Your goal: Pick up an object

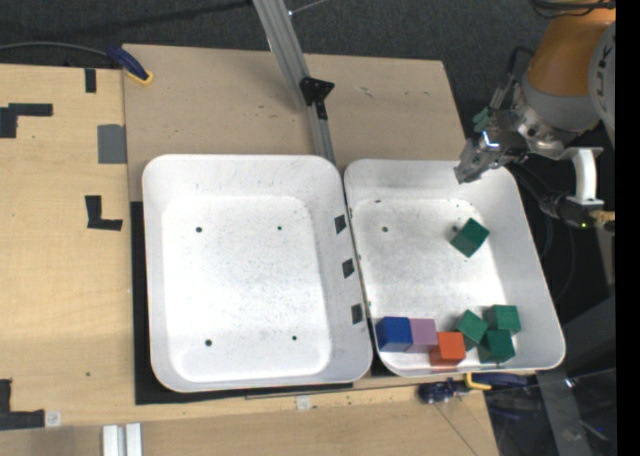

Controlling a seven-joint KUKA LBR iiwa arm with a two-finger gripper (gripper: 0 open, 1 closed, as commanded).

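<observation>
The right bin [400,194] holds several small blocks. A green block [468,238] lies alone toward its upper right. Along the front edge sit a blue block [394,333], a lilac block [423,332], an orange block [450,347] and three green blocks [492,332] bunched together. My gripper [476,164] hangs above the far right corner of this bin, well back from the lone green block. I see nothing held under it.
The left bin [245,269] lies beside the right one, with a slanted metal pole [285,34] rising behind the gap between them. The wooden bench [60,194] extends to the left. A blue and yellow clamp [132,64] lies at the far left.
</observation>
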